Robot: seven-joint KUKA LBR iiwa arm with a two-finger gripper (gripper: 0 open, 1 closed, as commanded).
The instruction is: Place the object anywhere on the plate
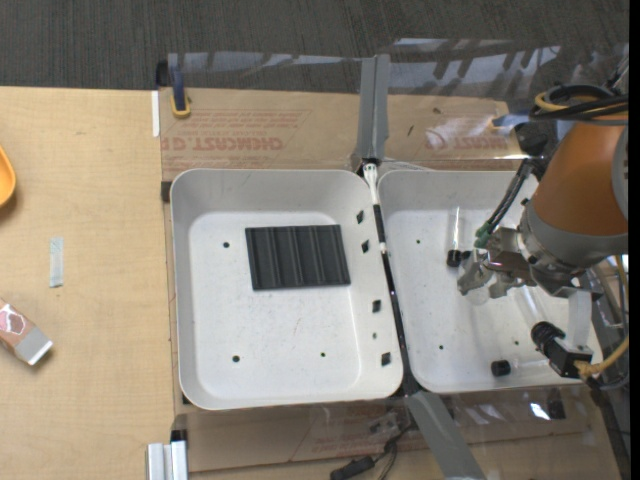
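My end effector (478, 273) hangs low over the right bin (430, 368), toward its middle, with my grey wrist and the orange band (590, 173) rising behind it to the right. Whether it is spread wide, narrowed or gripping anything I cannot tell; the metal parts there blur together, and nothing shows plainly in its grasp. Cables (510, 203) loop down from the wrist toward it.

On the white floor of the right bin, a small black piece (501, 367) lies near the front edge, well apart from my end effector. Another small dark bit (456, 257) sits just to the left of it; what it is I cannot make out.

Across the divider, the left bin (200, 368) holds a dark ribbed rectangular plate (298, 257), lying flat in the upper middle of the bin.

Further out, the wooden bench (90, 168) stretches left of the bins. On it lie a small grey strip (56, 263), a wrapped block (22, 333) near the left edge, and part of an orange thing (5, 178) cut off by the frame. A brown cardboard sheet (260, 133) with mirrored printing lies behind the bins.
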